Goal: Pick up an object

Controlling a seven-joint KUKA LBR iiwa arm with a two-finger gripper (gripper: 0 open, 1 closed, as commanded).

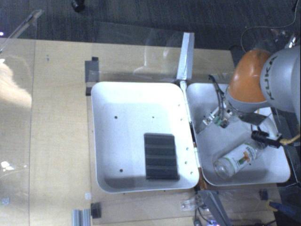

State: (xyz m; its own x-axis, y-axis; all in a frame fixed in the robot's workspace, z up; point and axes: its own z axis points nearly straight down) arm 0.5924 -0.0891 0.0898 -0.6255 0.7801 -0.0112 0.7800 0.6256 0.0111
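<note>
**Readable text: 1 brand name on the arm**

The grey arm carries the letters "KUKA" in dark type, running vertically down its housing just right of the orange band; only the upper letters show clearly. The clear bottle lying in the right bin has a label with green and red print, too small to read.

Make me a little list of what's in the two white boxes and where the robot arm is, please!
left bin: a black ribbed block lying flat, toward its near right part
right bin: a clear plastic bottle lying on its side
arm: reaching in from the right, above the right bin
gripper: low over the right bin, up-left of the bottle
held: nothing seen between the fingers
</note>
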